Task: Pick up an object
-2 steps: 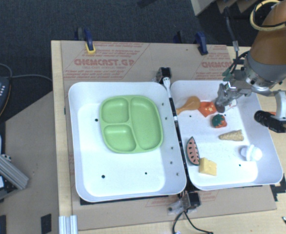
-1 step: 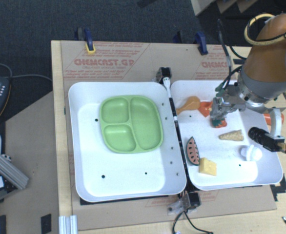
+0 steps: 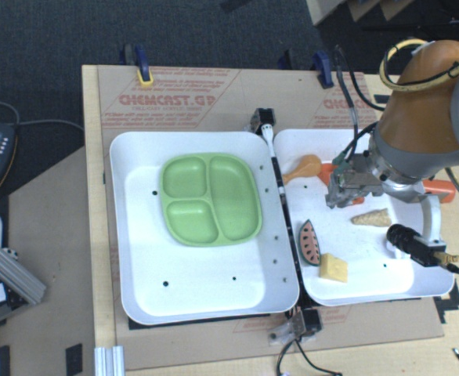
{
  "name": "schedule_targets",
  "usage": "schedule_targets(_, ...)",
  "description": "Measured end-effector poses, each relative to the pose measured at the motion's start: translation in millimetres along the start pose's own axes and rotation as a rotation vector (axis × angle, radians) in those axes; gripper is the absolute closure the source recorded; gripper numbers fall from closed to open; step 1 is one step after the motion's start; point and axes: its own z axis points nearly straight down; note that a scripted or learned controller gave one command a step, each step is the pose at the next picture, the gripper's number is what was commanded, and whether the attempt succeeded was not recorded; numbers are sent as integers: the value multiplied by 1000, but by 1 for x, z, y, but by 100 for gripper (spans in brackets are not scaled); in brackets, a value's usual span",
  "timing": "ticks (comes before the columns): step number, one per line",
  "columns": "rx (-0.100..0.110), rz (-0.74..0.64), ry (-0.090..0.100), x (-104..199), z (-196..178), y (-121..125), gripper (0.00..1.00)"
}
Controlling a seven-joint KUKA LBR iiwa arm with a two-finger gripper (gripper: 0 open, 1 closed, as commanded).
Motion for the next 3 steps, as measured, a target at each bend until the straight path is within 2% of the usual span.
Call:
schedule_targets(1, 1, -1, 1, 37, 8, -37, 100)
schedule_targets(2, -1, 0, 0, 57, 6, -46, 100)
schedule_targets(3, -2, 3, -2, 52, 13, -39, 100)
